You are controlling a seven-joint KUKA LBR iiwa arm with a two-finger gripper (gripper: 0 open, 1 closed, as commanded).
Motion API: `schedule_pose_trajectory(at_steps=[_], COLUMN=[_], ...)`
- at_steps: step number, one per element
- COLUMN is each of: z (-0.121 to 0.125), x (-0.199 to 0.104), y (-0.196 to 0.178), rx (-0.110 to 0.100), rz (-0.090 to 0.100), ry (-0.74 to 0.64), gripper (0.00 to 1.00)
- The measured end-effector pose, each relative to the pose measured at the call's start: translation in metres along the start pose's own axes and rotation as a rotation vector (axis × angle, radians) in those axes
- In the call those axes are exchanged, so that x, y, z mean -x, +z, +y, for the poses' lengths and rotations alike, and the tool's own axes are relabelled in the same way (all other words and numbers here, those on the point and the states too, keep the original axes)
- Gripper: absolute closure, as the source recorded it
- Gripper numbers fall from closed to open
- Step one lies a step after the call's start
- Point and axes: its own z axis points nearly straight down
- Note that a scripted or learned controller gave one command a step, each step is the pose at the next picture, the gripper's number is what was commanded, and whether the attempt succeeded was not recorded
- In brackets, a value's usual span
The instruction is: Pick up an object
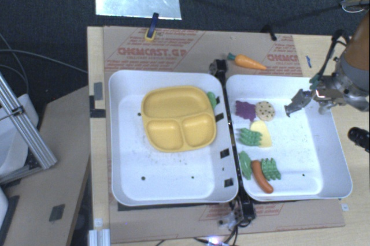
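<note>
1. Tabletop [191, 43]: brown board with red lettering, carrying two shallow white bins side by side.
2. Left bin [124, 141]: holds a yellow divided plate [178, 118] with three compartments, lying flat toward the far side; a small green item [212, 99] sits against the plate's right edge.
3. Right bin [329, 146]: holds toy food grouped along its left half.
4. Purple grapes [245, 110] and a speckled cookie [265, 109], side by side at the far left of the right bin.
5. Green leafy piece [250, 136] touching a yellow wedge [263, 133], just nearer than the grapes.
6. Red-orange sausage [260, 176] beside a green vegetable [270, 169], near-left of the right bin.
7. Orange carrot [247, 62]: on the tabletop beyond the bins, outside both.
8. Gripper [298, 101]: over the far right part of the right bin, right of the cookie and apart from it; jaws carry nothing visible, and how wide they stand cannot be told.
</note>
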Motion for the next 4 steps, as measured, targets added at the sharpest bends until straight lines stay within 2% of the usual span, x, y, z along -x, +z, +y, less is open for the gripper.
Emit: schedule_pose_trajectory(at_steps=[1,2,3,4], z=[0.015,0.018,0.02,-0.046], x=[-0.057,-0.053,-0.19,-0.222], y=[0.16,0.14,0.072,0.075], rx=[-0.012,0.001,0.007,-0.006], rz=[0.005,0.0,0.007,0.003], ry=[-0.006,0.001,-0.016,-0.006], gripper=[0.0,1.0,1.0,1.0])
